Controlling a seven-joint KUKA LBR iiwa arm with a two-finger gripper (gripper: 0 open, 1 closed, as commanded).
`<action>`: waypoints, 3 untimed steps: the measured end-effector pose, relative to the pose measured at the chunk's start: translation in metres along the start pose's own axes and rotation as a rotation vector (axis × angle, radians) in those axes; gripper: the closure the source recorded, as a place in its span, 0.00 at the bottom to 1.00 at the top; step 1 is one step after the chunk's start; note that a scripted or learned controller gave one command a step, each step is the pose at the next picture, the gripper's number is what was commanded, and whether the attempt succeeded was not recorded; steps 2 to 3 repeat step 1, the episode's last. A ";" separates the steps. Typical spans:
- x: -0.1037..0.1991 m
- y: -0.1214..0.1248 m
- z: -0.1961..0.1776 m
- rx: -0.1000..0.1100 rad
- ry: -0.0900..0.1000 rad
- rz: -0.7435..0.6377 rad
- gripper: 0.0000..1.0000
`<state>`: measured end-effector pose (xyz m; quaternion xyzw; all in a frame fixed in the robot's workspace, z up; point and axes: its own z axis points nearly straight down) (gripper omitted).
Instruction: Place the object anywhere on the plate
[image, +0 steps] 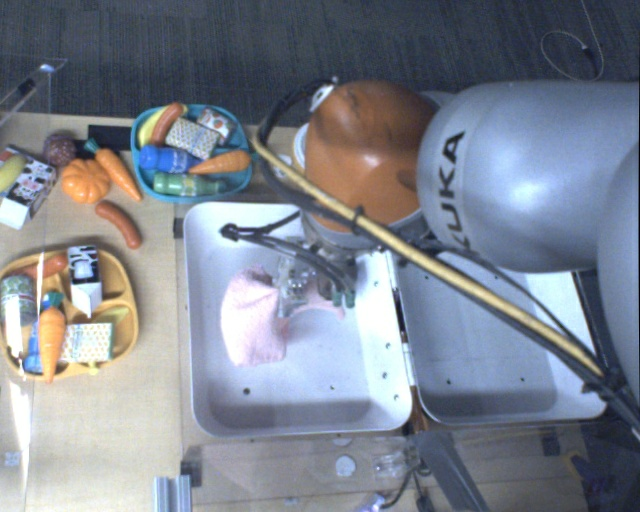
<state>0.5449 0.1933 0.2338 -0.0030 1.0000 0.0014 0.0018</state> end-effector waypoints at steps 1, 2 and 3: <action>0.000 0.000 0.000 0.000 -0.001 0.000 0.00; 0.000 0.000 0.000 0.000 -0.001 0.000 0.00; 0.000 0.000 0.000 0.000 -0.001 0.000 0.00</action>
